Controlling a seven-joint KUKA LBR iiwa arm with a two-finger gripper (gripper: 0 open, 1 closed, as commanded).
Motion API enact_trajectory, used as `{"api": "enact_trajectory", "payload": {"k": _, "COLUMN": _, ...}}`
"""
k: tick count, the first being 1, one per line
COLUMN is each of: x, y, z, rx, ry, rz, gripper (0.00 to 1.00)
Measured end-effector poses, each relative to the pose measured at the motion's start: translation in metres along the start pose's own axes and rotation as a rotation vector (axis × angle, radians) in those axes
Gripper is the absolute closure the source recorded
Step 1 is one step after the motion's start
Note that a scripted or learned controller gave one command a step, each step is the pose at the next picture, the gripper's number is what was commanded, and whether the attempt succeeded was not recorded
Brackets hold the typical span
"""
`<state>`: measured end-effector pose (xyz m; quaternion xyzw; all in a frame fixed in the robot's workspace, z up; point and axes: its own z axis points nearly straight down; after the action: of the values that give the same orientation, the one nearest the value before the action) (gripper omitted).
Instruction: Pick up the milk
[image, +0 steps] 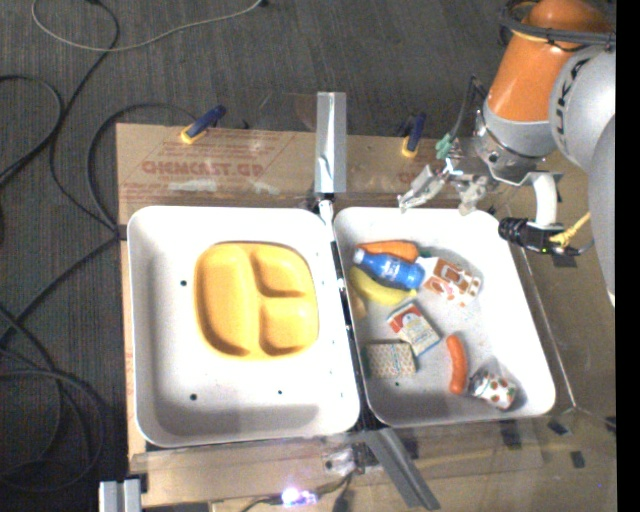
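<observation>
A small cup (494, 387) lies in the right bin's (535, 330) near corner. The milk carton (452, 279) rests below the open, empty gripper (438, 194), apart from it.

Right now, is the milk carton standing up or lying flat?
Lying flat. The milk carton rests on its side on the right bin floor, its printed face up, between the banana and sausage.

Tray (258, 298) in left bin (160, 400); bottle (390, 268) in right bin (530, 380)
</observation>
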<state>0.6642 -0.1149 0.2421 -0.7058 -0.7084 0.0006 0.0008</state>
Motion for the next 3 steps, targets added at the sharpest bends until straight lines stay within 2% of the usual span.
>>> {"api": "enact_trajectory", "payload": {"k": 1, "x": -0.065, "y": -0.023, "z": 0.090, "rx": 0.002, "ry": -0.004, "rz": 0.080, "gripper": 0.00}}
{"api": "enact_trajectory", "payload": {"k": 2, "x": -0.081, "y": -0.052, "z": 0.148, "rx": 0.001, "ry": 0.002, "rz": 0.302, "gripper": 0.00}}
{"api": "enact_trajectory", "payload": {"k": 3, "x": -0.080, "y": -0.050, "z": 0.137, "rx": -0.004, "ry": 0.003, "rz": 0.299, "gripper": 1.00}}
